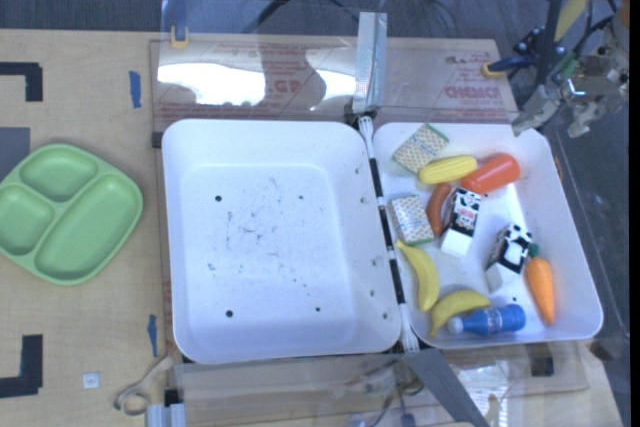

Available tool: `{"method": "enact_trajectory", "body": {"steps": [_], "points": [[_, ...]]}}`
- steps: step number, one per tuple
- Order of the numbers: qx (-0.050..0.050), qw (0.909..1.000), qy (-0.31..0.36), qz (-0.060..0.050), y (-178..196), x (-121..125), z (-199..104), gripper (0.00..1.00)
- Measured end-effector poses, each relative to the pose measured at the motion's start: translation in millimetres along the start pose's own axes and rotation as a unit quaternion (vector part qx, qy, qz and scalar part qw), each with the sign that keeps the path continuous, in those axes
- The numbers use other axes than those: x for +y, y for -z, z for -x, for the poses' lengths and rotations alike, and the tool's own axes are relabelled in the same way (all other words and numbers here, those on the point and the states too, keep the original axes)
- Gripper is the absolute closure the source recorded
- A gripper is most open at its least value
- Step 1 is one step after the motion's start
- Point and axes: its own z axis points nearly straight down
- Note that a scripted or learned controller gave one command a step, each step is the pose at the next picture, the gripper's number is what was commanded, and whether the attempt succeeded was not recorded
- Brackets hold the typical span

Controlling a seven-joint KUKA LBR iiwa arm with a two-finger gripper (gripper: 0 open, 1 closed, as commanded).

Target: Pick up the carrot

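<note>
While the gripper (556, 113) hangs past the right bin's (575, 245) far corner, its grip state impossible to tell, the left bin (270, 325) sits well away from it. The right bin holds bananas (428, 276), a blue bottle (490, 320), and the carrot (541, 286), well apart from the gripper.

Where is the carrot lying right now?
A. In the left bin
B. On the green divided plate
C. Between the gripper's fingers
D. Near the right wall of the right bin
D: the carrot lies in the right bin near its right wall, beside a black-and-white carton.
</note>
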Motion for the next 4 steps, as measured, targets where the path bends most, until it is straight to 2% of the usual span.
{"method": "enact_trajectory", "body": {"steps": [1,2,3,4], "points": [[0.000,0.9741,0.226,0.001,-117.1,-87.0,23.8,0.00],[0.000,0.9636,0.267,0.001,-146.8,-150.2,29.9,0.00],[0.005,0.9759,0.218,0.003,-185.7,-146.3,22.3,0.00],[-0.002,0.9328,0.360,0.004,-186.2,-146.5,-42.6,0.00]]}}
